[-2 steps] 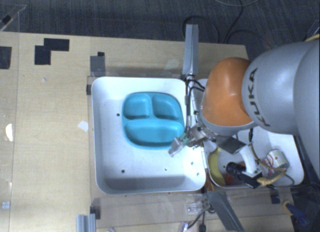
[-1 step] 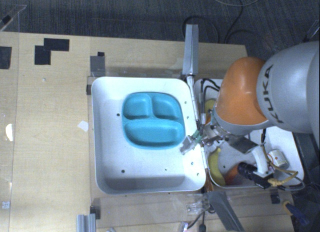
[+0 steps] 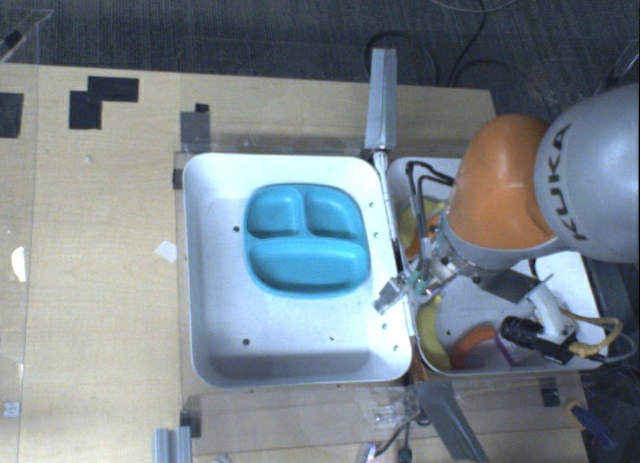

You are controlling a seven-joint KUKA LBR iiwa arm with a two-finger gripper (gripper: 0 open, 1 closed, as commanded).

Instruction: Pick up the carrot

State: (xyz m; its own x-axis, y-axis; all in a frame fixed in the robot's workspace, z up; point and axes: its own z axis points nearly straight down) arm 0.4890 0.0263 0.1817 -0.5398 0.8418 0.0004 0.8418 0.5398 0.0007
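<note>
Camera view: arm (image 3: 560, 186) reaching in from right, hanging low over right bin (image 3: 590, 276), covering most of it. Gripper (image 3: 418, 286) close against divider wall between bins, just above yellow item (image 3: 428, 323); finger state cannot tell. Carrot (image 3: 472, 343) lying near front edge of right bin, partly hidden under wrist, apart from gripper. Left bin (image 3: 215, 281) holding blue divided tray (image 3: 305, 239) at centre, bare white floor all round it. Worktop (image 3: 90, 281) open at left.
</note>
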